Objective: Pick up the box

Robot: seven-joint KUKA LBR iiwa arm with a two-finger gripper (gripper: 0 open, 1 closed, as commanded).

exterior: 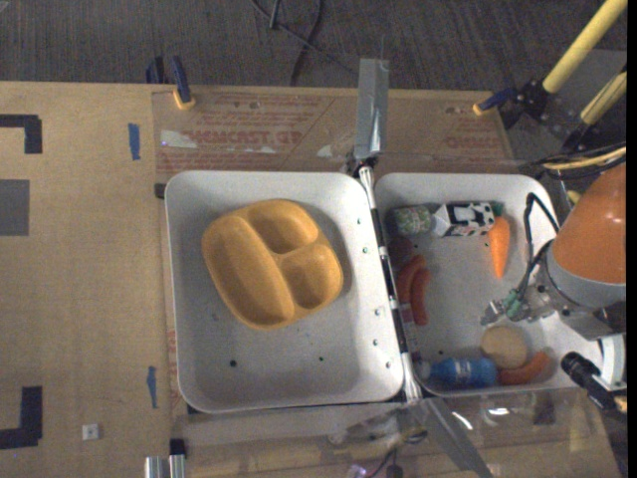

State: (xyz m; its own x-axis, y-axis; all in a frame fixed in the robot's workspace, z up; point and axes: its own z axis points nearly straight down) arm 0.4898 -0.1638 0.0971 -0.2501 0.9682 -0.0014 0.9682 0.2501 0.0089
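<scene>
The box (468, 217) is a small black-and-white patterned carton lying at the far side of the right bin (453, 189). My gripper (510, 309) hangs over the right part of that bin, nearer the front, well short of the box. It sits just above a round tan bun (505, 347) and just in front of an orange carrot (499, 247). The arm's orange band (597, 237) and grey wrist cover the bin's right edge.
A green packet (410, 219) lies left of the box. Two red sausages (414, 287), a blue bottle (464, 371) and an orange sausage (528, 367) lie in the right bin. The left bin (189, 297) holds a yellow divided plate (271, 262).
</scene>
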